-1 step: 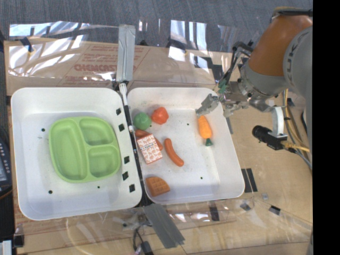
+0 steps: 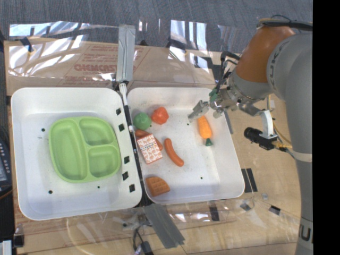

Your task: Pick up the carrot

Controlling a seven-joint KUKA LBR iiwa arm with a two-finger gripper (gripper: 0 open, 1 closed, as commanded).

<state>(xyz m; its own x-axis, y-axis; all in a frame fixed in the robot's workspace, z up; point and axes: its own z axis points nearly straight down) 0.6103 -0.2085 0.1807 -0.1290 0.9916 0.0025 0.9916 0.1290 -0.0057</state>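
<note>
1 carrot (image 2: 205,128) lies in the right bin (image 2: 226,166) just below the tool (image 2: 208,109), whose fingers stand spread.

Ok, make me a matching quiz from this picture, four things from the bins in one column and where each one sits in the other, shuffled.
Things:
1. carrot
2. green divided plate
3. sausage
4. bread slice

Places:
A. middle of the left bin
B. near corner of the right bin, by the divider
C. far right of the right bin, just under the gripper
D. centre of the right bin, right of the small carton

Pairs: 1-C, 2-A, 3-D, 4-B
</note>
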